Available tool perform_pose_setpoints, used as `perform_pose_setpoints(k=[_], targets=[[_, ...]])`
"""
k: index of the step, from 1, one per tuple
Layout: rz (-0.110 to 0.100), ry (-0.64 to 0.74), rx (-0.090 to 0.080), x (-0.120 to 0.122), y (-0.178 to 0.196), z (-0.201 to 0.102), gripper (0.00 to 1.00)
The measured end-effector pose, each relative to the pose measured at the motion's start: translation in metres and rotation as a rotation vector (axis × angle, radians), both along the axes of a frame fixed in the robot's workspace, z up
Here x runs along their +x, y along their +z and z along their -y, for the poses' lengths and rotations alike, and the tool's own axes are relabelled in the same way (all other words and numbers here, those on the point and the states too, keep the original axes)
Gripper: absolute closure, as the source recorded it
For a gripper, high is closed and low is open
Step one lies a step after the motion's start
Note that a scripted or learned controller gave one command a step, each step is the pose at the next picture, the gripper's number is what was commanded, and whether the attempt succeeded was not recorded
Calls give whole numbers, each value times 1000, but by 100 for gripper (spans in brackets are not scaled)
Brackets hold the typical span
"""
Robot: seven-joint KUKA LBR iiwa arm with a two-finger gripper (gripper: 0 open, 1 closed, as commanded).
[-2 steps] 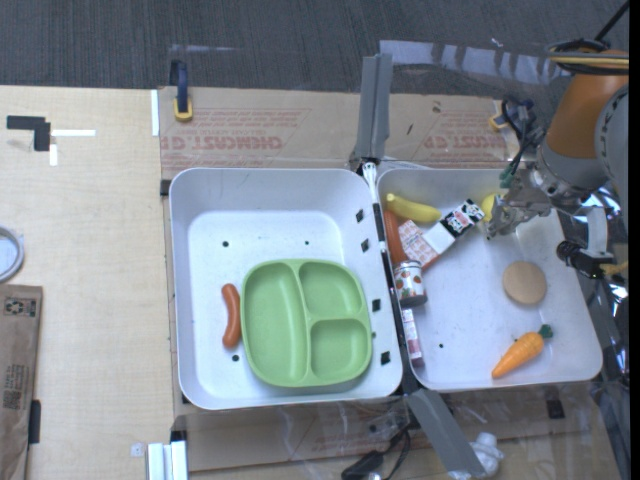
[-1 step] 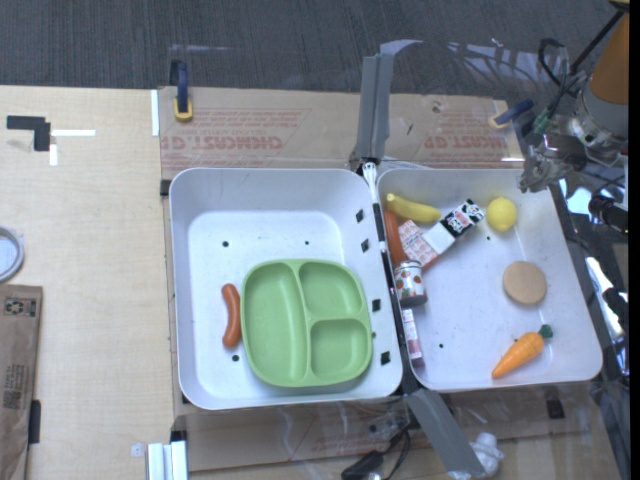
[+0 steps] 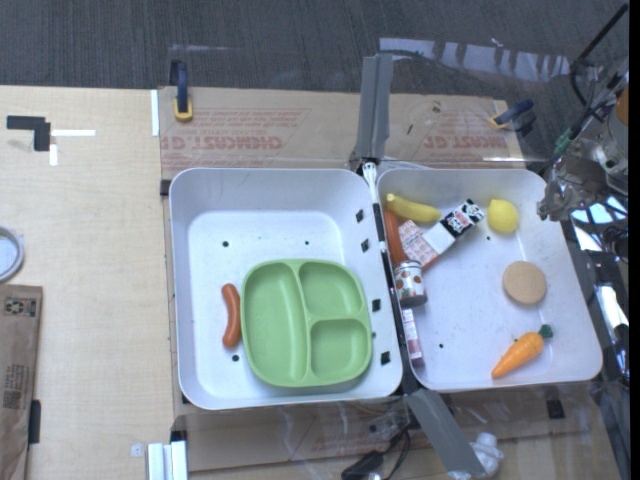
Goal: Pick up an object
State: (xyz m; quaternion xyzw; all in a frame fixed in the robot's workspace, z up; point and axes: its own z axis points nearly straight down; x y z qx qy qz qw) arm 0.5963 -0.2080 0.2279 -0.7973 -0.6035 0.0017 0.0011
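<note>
The gripper (image 3: 556, 200) hangs at the right rim of the right bin (image 3: 470, 368), just outside its upper right corner; whether it is released or clenched cannot be told, since its tip is dark and blurred against the cables. Nothing shows in its grasp.

Taking the right bin as the landmark: nearest the gripper inside it lies a lemon (image 3: 503, 216), by the far wall. Beside the lemon is a small black-and-white carton (image 3: 461, 218), then a banana (image 3: 412, 208) toward the far left corner. A round tan cookie (image 3: 524, 283) sits mid-right, and a carrot (image 3: 520, 353) (green top pointing up-right) lies near the front right corner. Along the left wall rest a small can (image 3: 408, 283) and a red packet (image 3: 410, 334).

Left of that bin, the left bin (image 3: 200, 218) holds a green divided plate (image 3: 303, 321) and a sausage (image 3: 231, 315) just beside it
</note>
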Motion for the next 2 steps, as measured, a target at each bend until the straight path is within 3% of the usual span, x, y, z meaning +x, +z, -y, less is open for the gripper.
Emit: perform_pose_setpoints(k=[1,2], targets=[[-2,-239,0,-55,-30,-28,100],[-2,-308,0,-118,-13,-81,100]])
